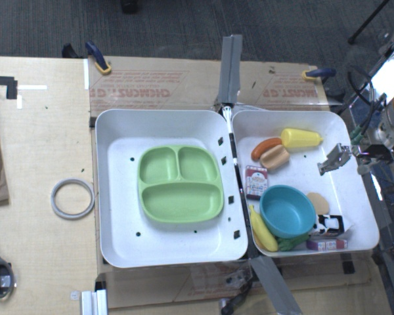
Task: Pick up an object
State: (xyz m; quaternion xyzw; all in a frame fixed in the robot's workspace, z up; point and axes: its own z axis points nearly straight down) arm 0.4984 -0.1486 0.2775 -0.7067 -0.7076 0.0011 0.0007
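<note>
Yellow corn (301, 138) left of (above) pincer (333, 159).

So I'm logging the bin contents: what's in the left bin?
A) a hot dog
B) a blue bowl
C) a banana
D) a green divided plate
D: the green divided plate lies alone in the left bin, while the blue bowl, banana and hot dog are all in the right bin.

Green divided plate (180, 184) in left bin (111, 176); gripper (333, 159) hovers over right bin (354, 189) near blue bowl (287, 210).
</note>
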